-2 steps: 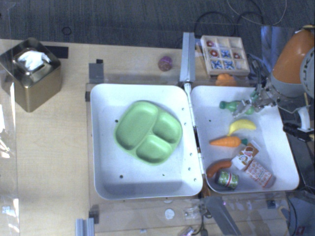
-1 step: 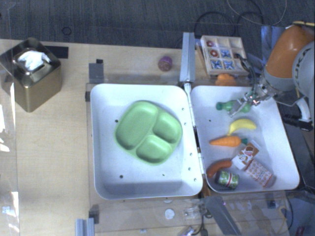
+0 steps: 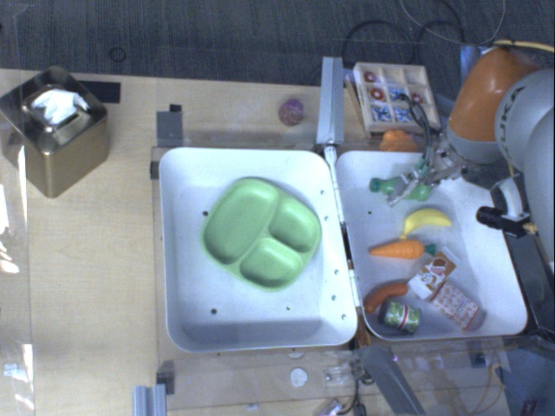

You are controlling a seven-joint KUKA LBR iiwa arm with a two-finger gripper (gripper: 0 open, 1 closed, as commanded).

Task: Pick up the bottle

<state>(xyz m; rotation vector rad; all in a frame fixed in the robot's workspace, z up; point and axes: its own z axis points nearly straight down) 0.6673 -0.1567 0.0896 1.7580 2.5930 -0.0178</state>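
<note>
You see the grey arm's two-finger gripper low over the far part of the right white bin, clenched on the pale green plastic bottle, which lies tilted beside its fingers. Nearer you lie a yellow banana and an orange carrot.

The grey arm reaches in from the right, end effector low — its detail blurred.

Wooden bench bears two white bins (side by side), tissue box, purple ball.
</note>
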